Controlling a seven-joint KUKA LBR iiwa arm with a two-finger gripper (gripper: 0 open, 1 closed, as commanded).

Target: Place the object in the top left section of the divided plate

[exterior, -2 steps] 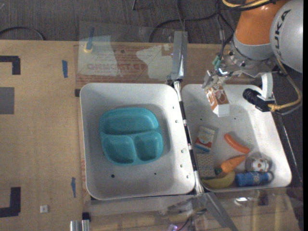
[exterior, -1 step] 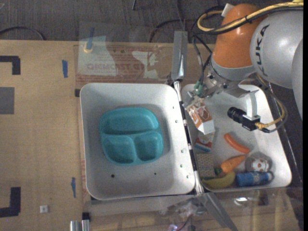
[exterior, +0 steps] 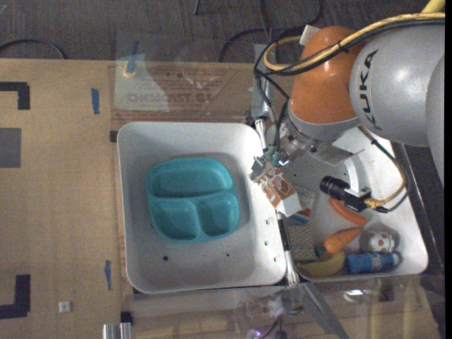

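Camera view: the gripper (exterior: pixel 267 162) hangs over the seam between the two bins, at the left bin's (exterior: pixel 134 147) right wall. A small brown-and-white packet (exterior: pixel 280 191) sits just below the fingertips; whether it is pinched or merely lying under them cannot be told, nor whether the fingers are spread. The teal divided plate (exterior: pixel 192 198) lies mid-bin, well apart, its compartments bare. The right bin (exterior: pixel 413 249) holds a carrot (exterior: pixel 340 239), banana (exterior: pixel 321 265) and blue bottle (exterior: pixel 371 262) along its lower edge, clear of the likely path, by my judgement.
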